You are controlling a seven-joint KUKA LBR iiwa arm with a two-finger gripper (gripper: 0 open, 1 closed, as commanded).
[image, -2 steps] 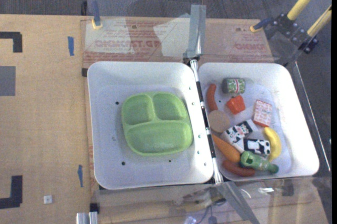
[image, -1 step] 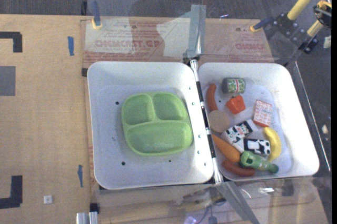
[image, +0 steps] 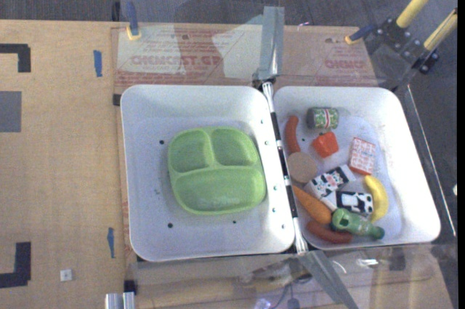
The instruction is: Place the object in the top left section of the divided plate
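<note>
Near rim of left bin [image: 211, 251]: smooth white plastic, shallow. Centred inside, green plate [image: 218, 193], glossy, rounded rectangle, long axis L-R; big section on near side, two small ones on far side. Target top left section [image: 190, 149]: far-left pocket, furthest from the pile. Across the divider, right bin [image: 407, 155] w/ candidate objs, all well right of plate: red sausage [image: 291, 133], tan disc [image: 304, 168], carrot [image: 312, 204], green can [image: 322, 117], orange block [image: 326, 145], banana [image: 376, 195]. Hence leftward carry over both rims. Gripper state: can't tell.

arm: pose cannot be told | wrist: cannot be told | gripper: state cannot be told
</note>
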